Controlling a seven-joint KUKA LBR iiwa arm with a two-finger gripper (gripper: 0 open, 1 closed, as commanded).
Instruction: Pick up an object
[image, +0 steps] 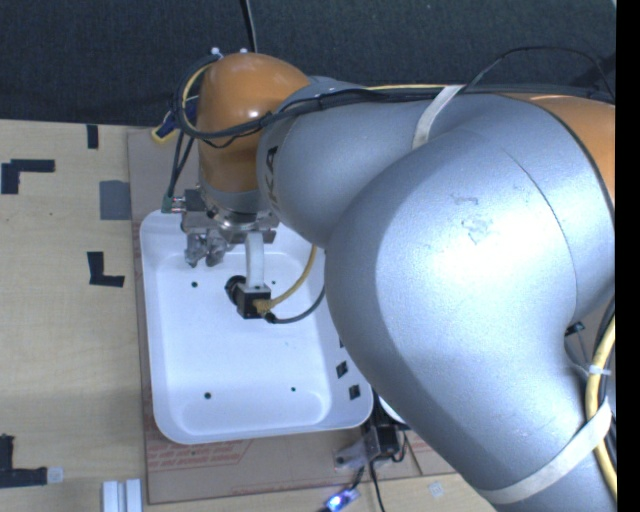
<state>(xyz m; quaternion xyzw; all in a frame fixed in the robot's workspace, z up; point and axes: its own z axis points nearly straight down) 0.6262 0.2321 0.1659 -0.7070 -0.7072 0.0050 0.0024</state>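
The gripper hangs low over the far end of the bin, near its left wall. I can't tell whether it is released or clenched, and nothing is visibly caught in it. The risk, I'd say, is grabbing nothing or scraping the bin floor, since I can't make out the object beneath it. It may lie right of the bin, under the arm. The arm sweeps in from the bin's right, wrist pointing straight down, elbow bulking over the desk.

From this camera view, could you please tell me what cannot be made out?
Camera view: everything right of the bin is covered by the arm.
The bin's far rim is mostly behind the gripper.
Dark specks on the bin floor: too small to identify.
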